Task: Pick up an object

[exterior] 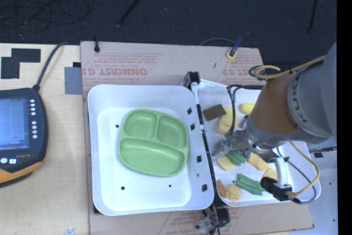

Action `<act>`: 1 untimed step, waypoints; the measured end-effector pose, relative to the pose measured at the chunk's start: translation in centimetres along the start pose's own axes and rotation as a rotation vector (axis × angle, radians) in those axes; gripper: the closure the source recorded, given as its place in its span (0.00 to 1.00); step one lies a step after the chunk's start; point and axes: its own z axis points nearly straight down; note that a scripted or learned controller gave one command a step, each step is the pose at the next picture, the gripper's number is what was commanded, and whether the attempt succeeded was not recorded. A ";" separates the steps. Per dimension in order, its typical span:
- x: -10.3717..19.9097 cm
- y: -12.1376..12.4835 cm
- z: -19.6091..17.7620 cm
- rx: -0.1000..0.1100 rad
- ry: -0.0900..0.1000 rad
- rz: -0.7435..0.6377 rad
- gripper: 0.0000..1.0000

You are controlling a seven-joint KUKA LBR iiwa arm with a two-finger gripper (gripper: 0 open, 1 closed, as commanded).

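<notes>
**Gripper down among the toy food**

Cardboard covers the bench (165, 63), and two white bins sit side by side on it. Left bin (104, 118): one green divided plate (154, 142), dead centre. Right bin (297, 195): yellow pieces (225, 163), a brown block (214, 112) toward the far edge, a green pepper-like piece (250, 184) near the front edge. The gripper (226, 146) is low at this bin's left side, over a green piece (236, 158) and just beside the yellow ones. Fingers open or shut? Cannot tell.
</notes>
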 end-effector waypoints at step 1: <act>0.0 0.0 -1.0 0.003 0.002 0.004 1.00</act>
